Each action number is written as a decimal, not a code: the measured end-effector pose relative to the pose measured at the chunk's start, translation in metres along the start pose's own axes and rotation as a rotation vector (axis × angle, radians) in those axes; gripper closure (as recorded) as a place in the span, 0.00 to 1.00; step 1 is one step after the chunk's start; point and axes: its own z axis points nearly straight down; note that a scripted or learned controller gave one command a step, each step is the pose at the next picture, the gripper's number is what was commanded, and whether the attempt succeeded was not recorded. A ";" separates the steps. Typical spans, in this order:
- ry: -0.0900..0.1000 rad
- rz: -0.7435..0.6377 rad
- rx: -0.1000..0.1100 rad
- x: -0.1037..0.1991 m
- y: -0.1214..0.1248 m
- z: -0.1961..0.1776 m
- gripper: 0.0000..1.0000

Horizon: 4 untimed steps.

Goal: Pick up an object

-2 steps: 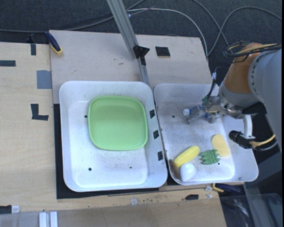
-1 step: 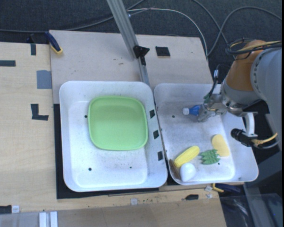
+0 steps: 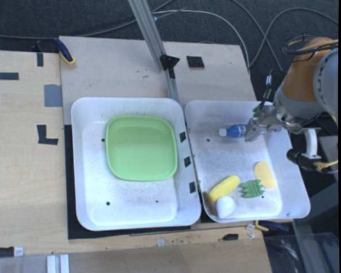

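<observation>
You see green plate in left bin. Right bin: small blue bottle lying on side, touching gripper just right of it. Gripper spread: can't tell. Near front: yellow corn, white ball, green leaf toy, yellow piece.

You see a small blue bottle with a white cap. It lies on its side in the right bin, near the far wall.

So we're looking at a chunky grey arm with a fat orange band round it above the wrist. Black cables loop off the top, and the small metal-grey tool hangs off its end.
</observation>
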 end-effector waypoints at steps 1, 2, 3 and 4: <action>0.000 0.000 -0.001 0.007 -0.002 -0.059 1.00; 0.000 0.000 0.001 0.007 -0.002 -0.102 1.00; 0.002 -0.004 0.004 0.068 0.001 -0.100 1.00; 0.002 -0.004 0.005 0.125 0.015 -0.090 1.00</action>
